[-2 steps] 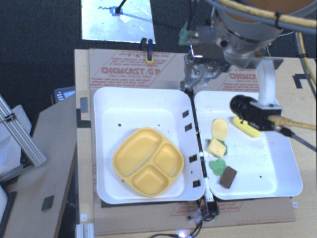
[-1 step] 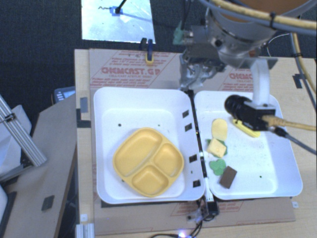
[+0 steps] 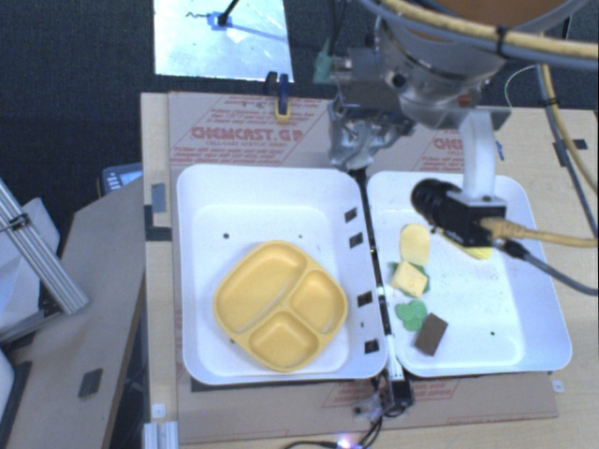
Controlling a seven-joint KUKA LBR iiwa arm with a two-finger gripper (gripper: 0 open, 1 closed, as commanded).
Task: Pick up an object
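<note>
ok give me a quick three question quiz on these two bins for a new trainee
1. True or false: the yellow divided tray lies in the left bin.
2. Which small item in the right bin lies nearest the camera-side rim?
A. pale yellow piece
B. brown block
C. green piece
3. Fill in: the tray has ___ compartments.

Key:
1. True.
2. B; the brown block sits lowest in the view, just past the green piece.
3. Three.
</note>
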